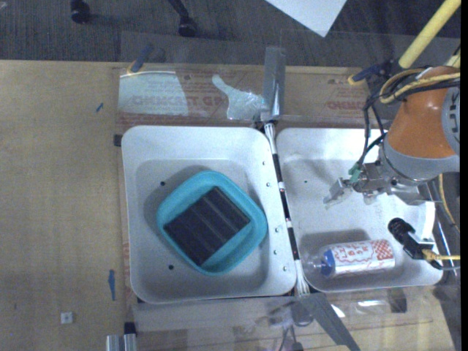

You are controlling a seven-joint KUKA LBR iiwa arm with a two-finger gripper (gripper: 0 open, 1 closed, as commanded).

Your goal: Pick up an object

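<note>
Lying along the near wall of the right bin (pixel 292 152), the bottle (pixel 352 258) with its red-and-white patterned label has its long axis running left to right, tilted slightly so the right end sits a little farther from the camera. Its clear cap end points left, toward the divider between the two bins, and nearly touches that corner; its other end stops short of the right wall. The floor of this bin beyond the bottle is open white surface.

The gripper (pixel 338 191) hangs over the middle of the right bin, apart from the bottle and on its far side, reaching in from the right below the orange band of the arm (pixel 420 134). Whether the jaws are apart or together cannot be told; nothing is seen between them.

In the left bin (pixel 139 152) a teal tray (pixel 170 203) sits turned diagonally, carrying a dark ribbed block (pixel 206 224) and filling much of the floor, with narrow margins to the walls. The wooden bench (pixel 51 196) stretches bare to the left.
</note>
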